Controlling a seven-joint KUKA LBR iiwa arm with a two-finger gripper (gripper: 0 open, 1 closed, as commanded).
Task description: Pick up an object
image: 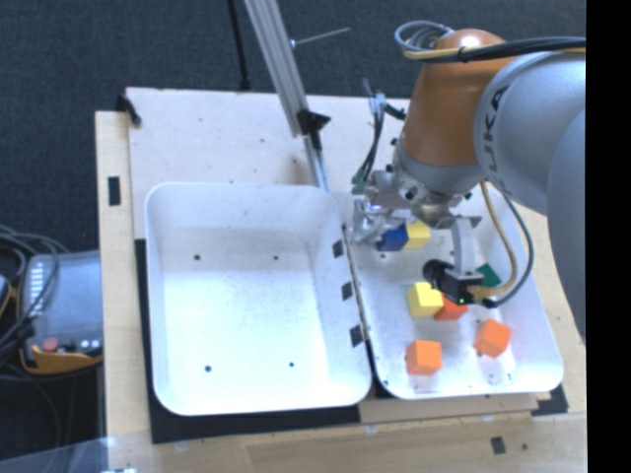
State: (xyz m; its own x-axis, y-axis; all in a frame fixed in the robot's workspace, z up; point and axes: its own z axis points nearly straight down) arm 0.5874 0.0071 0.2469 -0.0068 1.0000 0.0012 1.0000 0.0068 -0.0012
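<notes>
A: Several small blocks lie in the right white plastic bin [537,358]. How do they sit?

B: A small blue block [394,236] and a pale yellow block [418,232] lie touching near the bin's far end, right under the grey arm's wrist. Nearer the camera sits a bright yellow cube [425,300], with a red-orange piece [452,310] just beside it and a green piece [488,276] a little beyond. Two orange cubes, one [424,356] near the front rim and one [492,338] to its right, rest apart.

A: And the two-finger gripper [380,217]?

B: It hangs low at the far end, just beside the blue block. I cannot tell how wide it stands or whether it grips anything.

A: The left white bin [246,299]?

B: It lies alongside, touching the right one's rim.
</notes>
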